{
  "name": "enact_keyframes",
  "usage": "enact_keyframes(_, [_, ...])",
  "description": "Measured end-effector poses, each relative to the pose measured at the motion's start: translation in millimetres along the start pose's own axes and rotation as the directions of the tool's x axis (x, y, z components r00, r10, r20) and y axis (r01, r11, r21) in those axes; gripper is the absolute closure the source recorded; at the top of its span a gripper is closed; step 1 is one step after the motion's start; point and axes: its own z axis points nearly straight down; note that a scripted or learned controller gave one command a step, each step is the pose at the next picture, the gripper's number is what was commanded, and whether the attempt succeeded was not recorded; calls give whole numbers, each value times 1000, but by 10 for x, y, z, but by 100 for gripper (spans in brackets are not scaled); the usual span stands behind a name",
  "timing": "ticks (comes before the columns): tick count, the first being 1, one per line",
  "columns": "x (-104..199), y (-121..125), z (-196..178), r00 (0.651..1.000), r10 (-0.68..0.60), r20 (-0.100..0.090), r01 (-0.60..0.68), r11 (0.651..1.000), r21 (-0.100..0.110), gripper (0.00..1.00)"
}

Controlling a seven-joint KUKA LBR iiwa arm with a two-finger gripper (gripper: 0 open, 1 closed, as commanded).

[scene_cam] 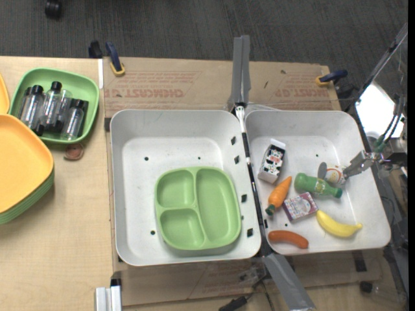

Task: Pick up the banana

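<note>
Low, banana (338, 225) well below fingers (352, 169)

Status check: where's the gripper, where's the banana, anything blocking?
Gripper at right bin's right side, above green bottle. Banana flat near front right corner, untouched. Bottle and pink carton beside it, not covering.

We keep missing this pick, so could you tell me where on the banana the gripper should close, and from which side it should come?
Grip the banana across its thick middle, coming straight down. It lies flat on the right bin's floor, its tapered ends harder to pinch. The pink box sits near its left end, so stay central.
</note>
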Motion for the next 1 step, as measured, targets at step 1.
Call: enact_keyframes(1, [156,-227,1267,997,-73,3,73,997,-9,0])
